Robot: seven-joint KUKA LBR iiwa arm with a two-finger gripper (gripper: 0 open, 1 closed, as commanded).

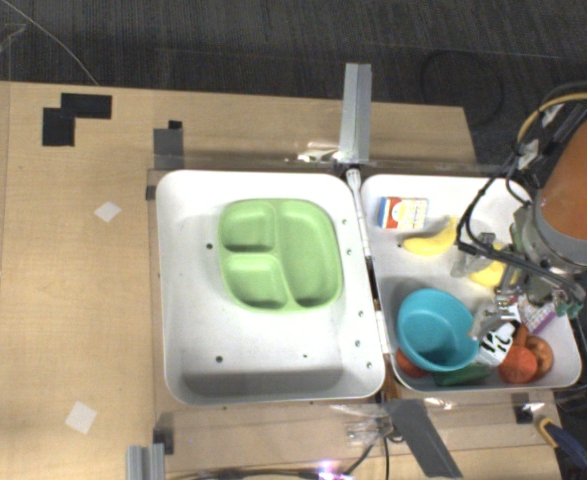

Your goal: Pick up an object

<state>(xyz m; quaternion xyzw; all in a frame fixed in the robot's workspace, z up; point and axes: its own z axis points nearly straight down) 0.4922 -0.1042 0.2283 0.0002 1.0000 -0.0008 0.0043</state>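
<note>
The gripper [518, 313] is hanging low in the right bin [570, 368] — whether it is grasping cannot be told — beside the blue bowl [435, 328] and orange toy [526, 358]; nothing is visibly lifted, so the pick is looking undone

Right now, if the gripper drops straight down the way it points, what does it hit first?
Probably the orange-red object by the right bin's near right corner, below the gripper. The blue bowl lies just beside that line; depth is unclear.

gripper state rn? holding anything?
Gripper: low in the right bin among the objects; open or closed cannot be told, and no held object is visible.
</note>
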